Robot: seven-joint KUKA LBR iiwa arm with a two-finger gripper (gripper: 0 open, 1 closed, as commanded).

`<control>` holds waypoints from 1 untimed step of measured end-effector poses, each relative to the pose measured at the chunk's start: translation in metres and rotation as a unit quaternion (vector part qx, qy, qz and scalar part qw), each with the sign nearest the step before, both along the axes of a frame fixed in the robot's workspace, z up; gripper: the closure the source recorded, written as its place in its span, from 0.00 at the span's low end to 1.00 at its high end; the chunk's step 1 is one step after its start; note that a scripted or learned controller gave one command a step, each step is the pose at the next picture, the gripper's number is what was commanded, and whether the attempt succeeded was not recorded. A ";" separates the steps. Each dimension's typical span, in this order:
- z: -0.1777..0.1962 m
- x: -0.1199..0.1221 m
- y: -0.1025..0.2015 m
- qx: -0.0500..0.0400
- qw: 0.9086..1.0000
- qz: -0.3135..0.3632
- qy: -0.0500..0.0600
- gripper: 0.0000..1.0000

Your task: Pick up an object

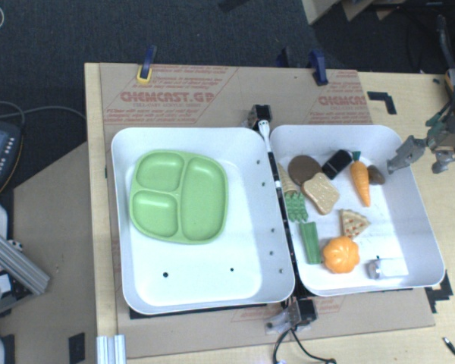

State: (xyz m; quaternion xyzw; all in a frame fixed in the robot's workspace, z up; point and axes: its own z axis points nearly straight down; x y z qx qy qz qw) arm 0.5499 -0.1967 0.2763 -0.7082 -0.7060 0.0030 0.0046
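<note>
We see the arm entering at the right edge of the camera view, with only its end showing over the right rim of the right bin [409, 203]. The tool [423, 155] sits at the bin's upper right corner, one grey finger [404, 156] slanting down and left toward the bin floor and another part near the frame edge. We read its fingers as spread apart, with nothing between them.

The objects lie in the right bin, to the left of the tool and below it. Nearest is a small brown piece [375, 175] just beside the carrot [361, 183], which lies lengthwise with its green top up. Further left are a black block [337, 163], a brown disc [303, 167] and a slice of bread [321, 193] overlapping the disc's lower edge. Lower down we find a cracker-like wedge [353, 223], an orange fruit [340, 255], a green stick [309, 242] and a darker green piece [295, 205] along the left wall, and a small grey item [374, 269] near the front rim. None touches the tool.

The left bin [136, 271] holds a green divided plate [179, 196]. Both bins rest on the bench [98, 127].
</note>
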 end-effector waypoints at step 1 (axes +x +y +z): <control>0.006 0.002 0.000 -0.001 1.000 0.002 -0.006 0.00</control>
